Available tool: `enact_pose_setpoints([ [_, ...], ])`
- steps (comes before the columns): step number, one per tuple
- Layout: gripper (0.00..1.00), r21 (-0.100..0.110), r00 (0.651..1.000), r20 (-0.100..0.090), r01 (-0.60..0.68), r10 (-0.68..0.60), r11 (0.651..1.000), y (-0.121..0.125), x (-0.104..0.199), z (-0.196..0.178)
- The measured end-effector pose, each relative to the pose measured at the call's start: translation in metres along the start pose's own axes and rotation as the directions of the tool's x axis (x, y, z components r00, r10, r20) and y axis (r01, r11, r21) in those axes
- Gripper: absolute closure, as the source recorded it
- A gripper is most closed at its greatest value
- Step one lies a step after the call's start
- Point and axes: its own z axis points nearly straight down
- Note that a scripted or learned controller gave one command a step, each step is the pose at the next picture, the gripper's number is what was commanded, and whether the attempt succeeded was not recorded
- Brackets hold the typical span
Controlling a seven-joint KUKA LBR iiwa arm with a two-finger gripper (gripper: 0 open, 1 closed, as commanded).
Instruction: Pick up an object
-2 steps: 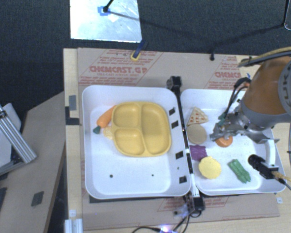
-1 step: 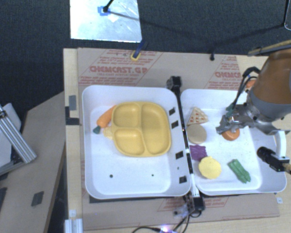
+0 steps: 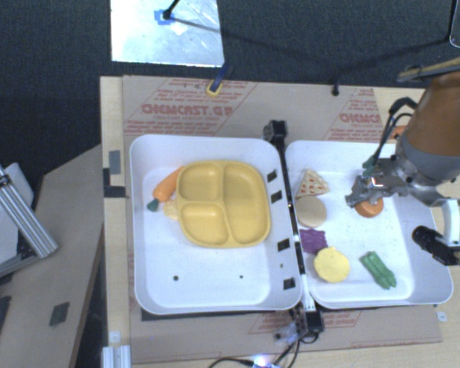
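The right bin point(image 3: 414, 290) holds several toy foods: a waffle-patterned wedge point(image 3: 312, 182), a beige round piece point(image 3: 312, 211), a purple piece point(image 3: 313, 240), a yellow round piece point(image 3: 332, 265), a green pod point(image 3: 378, 270) and an orange round piece point(image 3: 369, 206). My gripper point(image 3: 363, 195) hangs low over the right bin, directly at the orange piece, partly covering it. The grey arm with its orange band point(image 3: 445, 121) comes in from the right.
The left bin point(image 3: 149, 282) carries a yellow divided plate point(image 3: 218, 203), with a toy carrot point(image 3: 165, 185) at the plate's left edge. A black divider strip point(image 3: 287, 213) runs between the bins. A shiny metal sheet point(image 3: 166, 21) lies beyond the bench.
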Motion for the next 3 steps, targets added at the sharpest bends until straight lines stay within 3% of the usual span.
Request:
enact_pose_setpoints([
  [1,1.0,-0.001,1.0,-0.001,0.004,-0.004,1.0,0.035,0.038,-0.006],
  [2,1.0,0.001,1.0,-0.003,0.007,-0.007,1.0,0.065,0.095,0.001],
  [3,1.0,0.0,1.0,-0.001,0.002,-0.002,1.0,0.075,0.099,-0.006],
])
